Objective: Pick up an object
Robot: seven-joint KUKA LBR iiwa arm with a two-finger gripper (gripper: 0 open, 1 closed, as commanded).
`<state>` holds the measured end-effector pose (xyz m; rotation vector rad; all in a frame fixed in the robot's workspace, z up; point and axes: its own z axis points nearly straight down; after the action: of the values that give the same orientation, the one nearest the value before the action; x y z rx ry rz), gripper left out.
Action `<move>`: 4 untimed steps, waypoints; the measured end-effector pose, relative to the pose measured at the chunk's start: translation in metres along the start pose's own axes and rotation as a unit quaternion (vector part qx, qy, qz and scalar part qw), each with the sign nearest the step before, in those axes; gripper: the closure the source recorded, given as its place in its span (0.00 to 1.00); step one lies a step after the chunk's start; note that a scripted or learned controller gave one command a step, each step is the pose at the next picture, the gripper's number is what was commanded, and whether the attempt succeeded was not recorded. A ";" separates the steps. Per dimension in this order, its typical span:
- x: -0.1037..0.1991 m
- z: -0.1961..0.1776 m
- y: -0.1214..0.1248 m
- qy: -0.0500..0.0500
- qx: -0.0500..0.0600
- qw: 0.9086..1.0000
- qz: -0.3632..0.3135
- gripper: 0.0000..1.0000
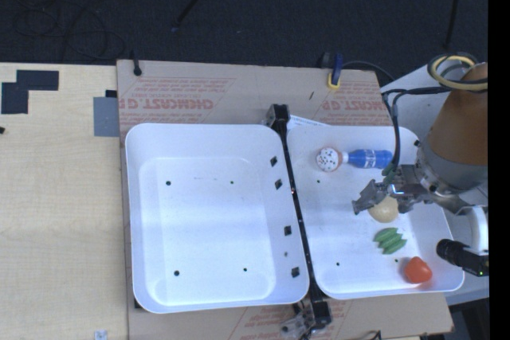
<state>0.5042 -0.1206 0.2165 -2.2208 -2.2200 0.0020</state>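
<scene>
Sitting in the right bin (335,283) is a small pale yellow round thing (385,211), a bit like a little potato. It lies near the middle of the bin's right half. The gripper (381,197) is right on top of it. One dark finger sticks out to the left of the yellow thing, and the rest of the gripper covers its top and right side. I cannot tell if the fingers are apart or squeezed on the yellow thing, because the gripper hides that part.

Just below the yellow thing lies a green pea pod (390,240). It is close by but not touching. Lower down, near the bin's bottom right corner, sits a red tomato (417,271).

Up above the gripper lies a blue bottle (368,158) on its side. Just beside its left end is a white ball with dots (327,159).

The arm (460,131) comes in from the right. It is grey, with a big orange band above the wrist. A black cable curves from it up over the bin's top edge.

The left bin (143,171) is beside the right one, and a black strip with clips (288,203) runs between them. Both bins rest on brown cardboard (207,95) with red letters on it. A yellow and blue clamp (335,74) stands at the cardboard's top edge.
</scene>
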 end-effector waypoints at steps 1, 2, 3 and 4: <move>-0.054 0.094 0.057 -0.001 0.001 1.000 0.001 0.00; -0.094 0.131 0.003 0.001 0.002 1.000 0.001 0.00; -0.095 0.118 0.005 0.001 0.000 1.000 0.004 1.00; -0.095 0.119 0.005 0.001 0.000 1.000 0.004 0.00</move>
<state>0.5091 -0.2151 0.0980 -2.2289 -2.2095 0.0000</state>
